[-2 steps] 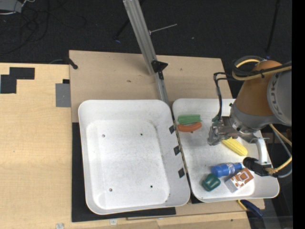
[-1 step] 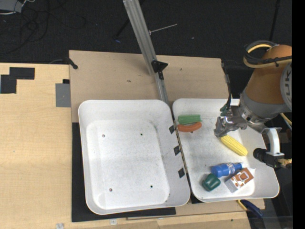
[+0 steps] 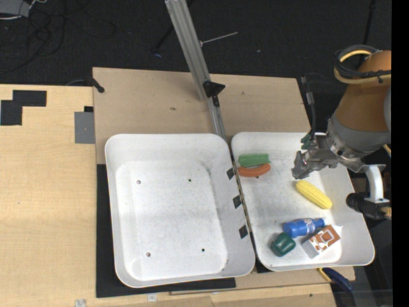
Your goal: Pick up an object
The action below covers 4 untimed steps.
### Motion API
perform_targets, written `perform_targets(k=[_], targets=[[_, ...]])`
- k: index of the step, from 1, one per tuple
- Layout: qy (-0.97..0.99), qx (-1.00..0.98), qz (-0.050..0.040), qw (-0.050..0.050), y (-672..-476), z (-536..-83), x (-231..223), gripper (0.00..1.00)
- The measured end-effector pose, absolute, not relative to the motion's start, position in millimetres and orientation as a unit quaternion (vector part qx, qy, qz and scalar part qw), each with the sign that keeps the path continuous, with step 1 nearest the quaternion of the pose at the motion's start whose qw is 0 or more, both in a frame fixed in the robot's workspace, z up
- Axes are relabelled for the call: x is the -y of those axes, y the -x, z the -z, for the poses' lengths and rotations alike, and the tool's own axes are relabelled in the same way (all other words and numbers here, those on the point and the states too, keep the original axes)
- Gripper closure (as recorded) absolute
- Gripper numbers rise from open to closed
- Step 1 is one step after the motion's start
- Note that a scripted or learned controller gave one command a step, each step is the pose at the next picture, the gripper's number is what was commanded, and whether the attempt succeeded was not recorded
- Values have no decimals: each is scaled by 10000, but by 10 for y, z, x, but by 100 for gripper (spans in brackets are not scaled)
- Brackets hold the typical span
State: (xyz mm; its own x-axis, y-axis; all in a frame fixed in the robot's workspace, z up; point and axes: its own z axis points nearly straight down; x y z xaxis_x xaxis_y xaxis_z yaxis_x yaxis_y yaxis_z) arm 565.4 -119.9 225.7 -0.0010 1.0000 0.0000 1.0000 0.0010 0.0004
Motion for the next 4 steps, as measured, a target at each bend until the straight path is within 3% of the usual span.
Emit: perform_targets(k=[4], targets=[[-7052, -7090, -1, -11, -6315, -2434, -829, 100]])
